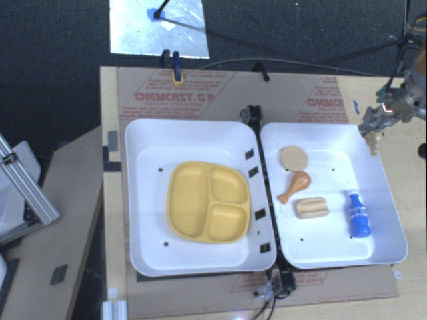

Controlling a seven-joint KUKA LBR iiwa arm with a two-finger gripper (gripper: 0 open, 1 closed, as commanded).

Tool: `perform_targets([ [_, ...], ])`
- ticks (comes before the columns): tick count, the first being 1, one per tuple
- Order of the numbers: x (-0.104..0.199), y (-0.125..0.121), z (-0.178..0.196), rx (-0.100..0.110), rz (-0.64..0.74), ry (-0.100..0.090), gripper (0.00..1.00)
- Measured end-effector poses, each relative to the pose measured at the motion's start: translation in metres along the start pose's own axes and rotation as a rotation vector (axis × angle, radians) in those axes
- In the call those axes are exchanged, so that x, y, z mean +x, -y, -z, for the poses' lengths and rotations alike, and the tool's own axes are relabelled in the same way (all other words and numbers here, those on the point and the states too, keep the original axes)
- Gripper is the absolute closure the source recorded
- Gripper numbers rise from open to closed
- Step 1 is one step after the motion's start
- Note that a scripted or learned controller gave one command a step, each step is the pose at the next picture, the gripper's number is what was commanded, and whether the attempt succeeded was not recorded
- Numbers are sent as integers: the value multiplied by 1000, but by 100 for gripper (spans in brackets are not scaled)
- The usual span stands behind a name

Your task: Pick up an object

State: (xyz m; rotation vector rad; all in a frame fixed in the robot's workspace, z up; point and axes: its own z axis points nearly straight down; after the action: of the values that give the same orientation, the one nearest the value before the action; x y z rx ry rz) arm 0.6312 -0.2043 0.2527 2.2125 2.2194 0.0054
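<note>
The right bin (387, 199) holds a round tan cookie (293, 158), an orange chicken drumstick (296, 185), a tan hot-dog bun (311, 207) and a small blue bottle (358, 213). A yellow divided plate (208, 201) lies in the left bin (150, 179). My gripper (373, 139) hangs at the right bin's far right corner, above its rim and well away from every object. Nothing shows between its fingers.
A black clip strip (260, 179) runs along the seam between the two bins. A shiny metal sheet (159, 17) lies on the dark floor beyond the bench. An aluminium frame (27, 192) stands at the far left.
</note>
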Motion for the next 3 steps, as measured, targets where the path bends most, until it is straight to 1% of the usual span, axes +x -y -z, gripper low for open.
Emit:
perform_targets([
  [1, 45, 18, 6, 7, 4, -3, 100],
  [2, 95, 34, 12, 7, 5, -4, 100],
  [3, 140, 52, 15, 8, 5, -4, 100],
])
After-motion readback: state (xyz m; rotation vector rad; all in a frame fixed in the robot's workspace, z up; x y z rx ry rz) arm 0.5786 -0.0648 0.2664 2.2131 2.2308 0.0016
